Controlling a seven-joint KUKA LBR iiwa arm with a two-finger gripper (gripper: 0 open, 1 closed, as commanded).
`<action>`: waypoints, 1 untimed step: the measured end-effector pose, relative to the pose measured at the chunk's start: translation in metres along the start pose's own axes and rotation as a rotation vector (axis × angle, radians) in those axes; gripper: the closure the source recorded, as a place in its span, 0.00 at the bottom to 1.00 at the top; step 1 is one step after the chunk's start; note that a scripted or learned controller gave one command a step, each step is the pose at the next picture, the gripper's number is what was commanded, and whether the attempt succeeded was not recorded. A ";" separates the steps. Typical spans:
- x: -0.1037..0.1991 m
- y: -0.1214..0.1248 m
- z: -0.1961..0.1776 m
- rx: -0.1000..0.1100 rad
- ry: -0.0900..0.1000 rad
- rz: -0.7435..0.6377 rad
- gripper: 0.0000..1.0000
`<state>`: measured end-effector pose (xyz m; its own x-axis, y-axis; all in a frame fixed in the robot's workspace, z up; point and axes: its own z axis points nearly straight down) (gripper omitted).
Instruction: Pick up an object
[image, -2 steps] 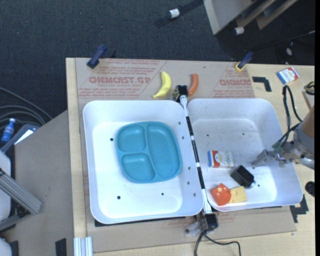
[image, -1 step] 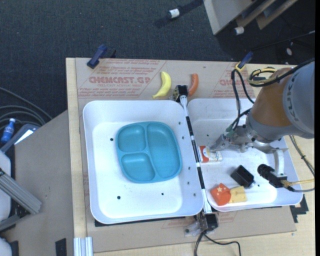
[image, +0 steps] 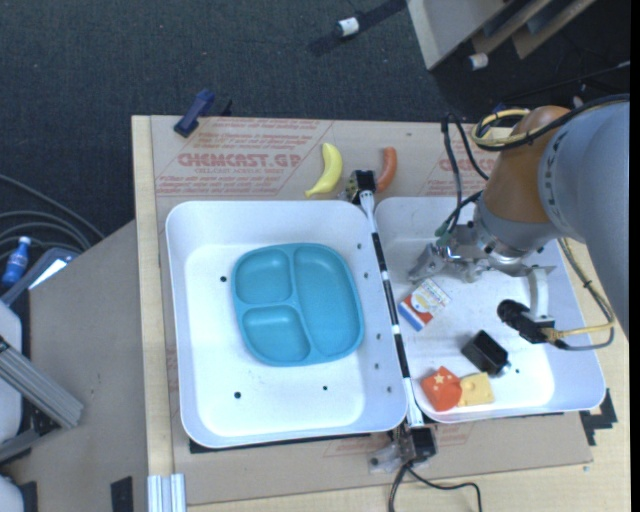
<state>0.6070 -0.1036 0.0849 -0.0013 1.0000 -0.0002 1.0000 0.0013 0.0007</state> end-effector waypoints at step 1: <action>0.007 -0.057 0.001 0.003 0.001 0.002 0.00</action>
<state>0.5503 -0.0961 0.0842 0.0003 1.0000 0.0011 1.0000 -0.0003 -0.0026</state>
